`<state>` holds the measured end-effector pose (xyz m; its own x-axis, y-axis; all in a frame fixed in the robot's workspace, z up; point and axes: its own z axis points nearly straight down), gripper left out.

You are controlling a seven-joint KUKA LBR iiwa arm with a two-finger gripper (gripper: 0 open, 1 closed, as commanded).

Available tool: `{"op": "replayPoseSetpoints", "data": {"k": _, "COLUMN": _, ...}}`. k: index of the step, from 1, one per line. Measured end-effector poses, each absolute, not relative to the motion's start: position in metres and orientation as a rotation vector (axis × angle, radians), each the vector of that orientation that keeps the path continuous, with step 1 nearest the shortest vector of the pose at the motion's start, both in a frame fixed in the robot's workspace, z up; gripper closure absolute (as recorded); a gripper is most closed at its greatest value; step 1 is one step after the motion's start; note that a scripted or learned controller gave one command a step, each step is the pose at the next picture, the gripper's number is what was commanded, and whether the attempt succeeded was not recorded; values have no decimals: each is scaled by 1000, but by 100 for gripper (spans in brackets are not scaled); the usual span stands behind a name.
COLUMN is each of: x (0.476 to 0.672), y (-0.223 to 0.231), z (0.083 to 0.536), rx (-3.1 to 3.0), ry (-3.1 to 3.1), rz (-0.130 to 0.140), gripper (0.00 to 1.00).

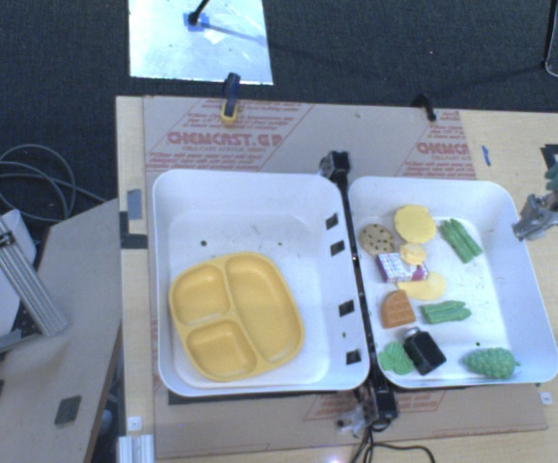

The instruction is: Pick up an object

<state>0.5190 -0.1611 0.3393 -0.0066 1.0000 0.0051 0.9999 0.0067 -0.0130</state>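
Hovering at the bench's right edge, your gripper (540, 222) sits clear of the toy food (416, 224); jaws' state cannot be told.

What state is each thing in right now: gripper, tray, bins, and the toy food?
Gripper: at the right bin's right rim, holding nothing visible.
Yellow tray: lying flat in the left bin, compartments bare.
Right bin: holds scattered toy food.
Cookie: flat, untouched.
Black block: lying beside the green pieces.
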Motion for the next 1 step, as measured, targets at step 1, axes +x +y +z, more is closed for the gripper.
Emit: {"op": "replayPoseSetpoints", "data": {"k": 1, "x": 514, "y": -49, "z": 345, "rx": -2203, "ry": -2239, "rz": -7, "gripper": 100}}
